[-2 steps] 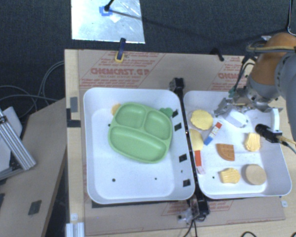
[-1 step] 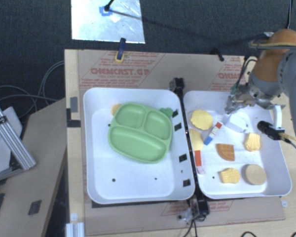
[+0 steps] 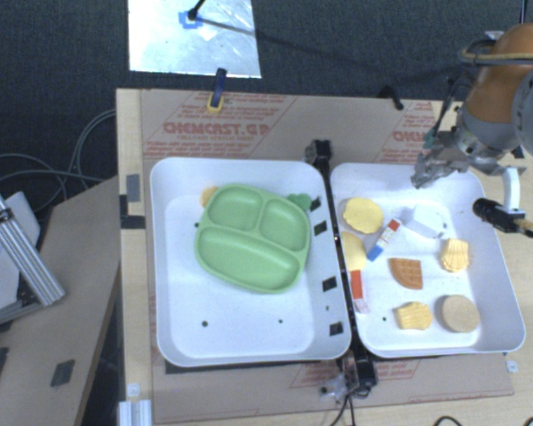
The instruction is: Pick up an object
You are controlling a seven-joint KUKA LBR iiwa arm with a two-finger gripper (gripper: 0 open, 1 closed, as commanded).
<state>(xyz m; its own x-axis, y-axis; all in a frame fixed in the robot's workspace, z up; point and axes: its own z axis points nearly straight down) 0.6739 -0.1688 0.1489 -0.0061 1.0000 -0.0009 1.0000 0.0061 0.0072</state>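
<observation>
Objects for picking lay scattered in the right bin (image 3: pixel 506 327): a yellow disc (image 3: pixel 362 214) near the far left corner, a white block (image 3: pixel 424 224) beside it toward the middle, a red-and-white tube (image 3: pixel 383 239) slanting below the disc, an orange wedge (image 3: pixel 407 272) at the centre, a yellow ridged piece (image 3: pixel 455 256) to its right, a round tan puck (image 3: pixel 457 313) in the near right corner, and a small yellow chunk (image 3: pixel 414 316) just left of that. A red stick (image 3: pixel 357 291) lay along the bin's left wall. The left bin (image 3: pixel 173 327) held a green tray (image 3: pixel 253 235), with bits of something yellow and something green peeking from behind it.

My gripper (image 3: pixel 424 176) hung over the far edge of the right bin, tipped down, well apart from all the pieces. Whether it stood apart or together I could not tell; it was too small and dark against the arm. Nothing showed in it.

By my reckoning the task was barely begun. I had reached the bin, but no piece was chosen, touched or lifted. Left to do: move in over one piece, descend, close on it and raise it clear.
</observation>
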